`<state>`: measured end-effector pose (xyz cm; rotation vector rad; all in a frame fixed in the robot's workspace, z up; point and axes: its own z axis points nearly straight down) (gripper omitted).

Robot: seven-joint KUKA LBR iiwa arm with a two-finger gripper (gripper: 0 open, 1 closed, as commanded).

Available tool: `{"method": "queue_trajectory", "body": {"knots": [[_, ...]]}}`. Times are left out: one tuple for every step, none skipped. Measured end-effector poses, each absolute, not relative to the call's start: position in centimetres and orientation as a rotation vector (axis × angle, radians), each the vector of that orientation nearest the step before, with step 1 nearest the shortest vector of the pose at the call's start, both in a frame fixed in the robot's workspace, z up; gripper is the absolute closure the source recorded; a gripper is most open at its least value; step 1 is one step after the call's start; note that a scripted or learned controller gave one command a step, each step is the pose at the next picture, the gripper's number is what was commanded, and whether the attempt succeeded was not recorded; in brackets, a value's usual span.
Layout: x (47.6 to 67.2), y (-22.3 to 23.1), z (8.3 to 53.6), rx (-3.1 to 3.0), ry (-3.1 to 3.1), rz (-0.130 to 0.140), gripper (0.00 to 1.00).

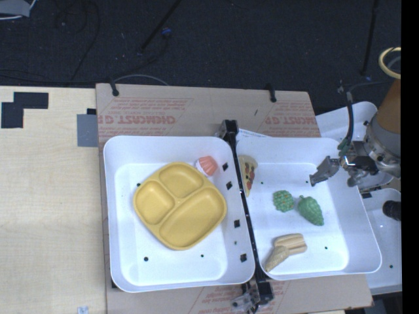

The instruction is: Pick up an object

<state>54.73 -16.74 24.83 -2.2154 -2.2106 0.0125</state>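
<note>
Your nearest candidates lie in the right bin [366, 241]: two small green knobbly pieces, a rounder one [283, 201] and a longer one [311, 210] just beside it, almost touching, near the middle of the floor. Judging by their look, they are light toy foods, probably soft or hollow plastic with a bumpy skin that should give the fingers some bite; take either across its narrow width, and expect the neighbour to be nudged because they sit so close. Toward the front of the same bin lies a tan banana-like piece [286, 248], well apart from the green pair, likely light and smoother, best closed on across its middle. A small item with a printed face [247, 172] leans at the left wall of that bin, awkward to reach against the divider. The left bin [124, 254] holds a yellow compartment tray [180, 205], tilted in plan and with nothing in its compartments, and a small pink and white piece [207, 165] touching the tray's far corner. The tray is stiff, broad and flat, a poor first choice for you. The hand [340, 169] hovers over the right bin's far right corner with its fingers spread apart and nothing between them, near but not over the green pieces.
</note>
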Motion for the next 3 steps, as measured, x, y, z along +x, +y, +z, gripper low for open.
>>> {"method": "queue_trajectory", "body": {"knots": [[55.0, -16.7, 25.4, -2.219, -2.220, 0.003, 0.00], [55.4, -16.5, 20.9, -2.217, -2.217, 0.006, 0.00], [55.4, -16.1, 16.6, -2.218, -2.216, 0.005, 0.00]]}}
